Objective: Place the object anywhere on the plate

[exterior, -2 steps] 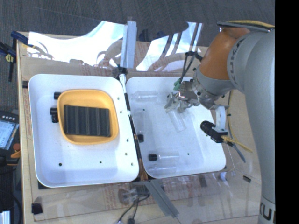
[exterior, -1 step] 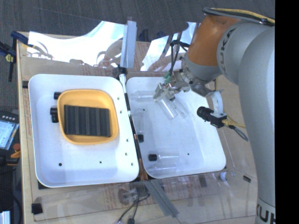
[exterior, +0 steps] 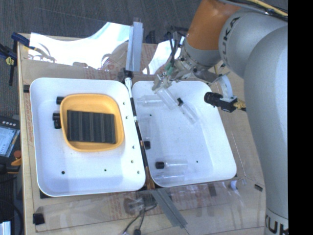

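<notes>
The hand [exterior: 164, 82] hangs over the far edge of the right bin [exterior: 222, 146]. I cannot tell if it is open or closed. A clear tube [exterior: 171, 165] lies near that bin's front edge, far from the yellow plate [exterior: 73, 104] in the left bin [exterior: 44, 165]. It looks smooth and round, so it could slip or roll away.
</notes>
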Controlling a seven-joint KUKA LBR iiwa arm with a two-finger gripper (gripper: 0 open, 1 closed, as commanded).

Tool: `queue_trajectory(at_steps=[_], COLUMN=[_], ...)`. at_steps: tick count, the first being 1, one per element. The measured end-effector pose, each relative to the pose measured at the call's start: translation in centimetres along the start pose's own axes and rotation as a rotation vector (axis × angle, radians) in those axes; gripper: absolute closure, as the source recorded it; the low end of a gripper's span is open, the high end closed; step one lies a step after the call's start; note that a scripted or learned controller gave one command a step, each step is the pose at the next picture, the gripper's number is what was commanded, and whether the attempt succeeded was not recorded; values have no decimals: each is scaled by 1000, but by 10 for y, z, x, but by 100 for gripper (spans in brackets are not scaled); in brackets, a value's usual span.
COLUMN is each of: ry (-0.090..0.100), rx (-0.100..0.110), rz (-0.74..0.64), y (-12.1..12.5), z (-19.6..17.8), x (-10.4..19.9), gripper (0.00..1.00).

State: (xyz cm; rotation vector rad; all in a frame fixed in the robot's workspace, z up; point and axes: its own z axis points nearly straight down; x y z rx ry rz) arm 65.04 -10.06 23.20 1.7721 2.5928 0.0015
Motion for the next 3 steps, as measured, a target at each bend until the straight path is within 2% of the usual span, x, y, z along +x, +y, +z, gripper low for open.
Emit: queue_trajectory(at_steps=[1, 2, 3], ry=[2, 2, 3], rx=[4, 4, 5], rz=[-313, -313, -488], y=[17, 17, 44], z=[40, 40, 41], x=[26, 26, 100], gripper=[100, 0, 0])
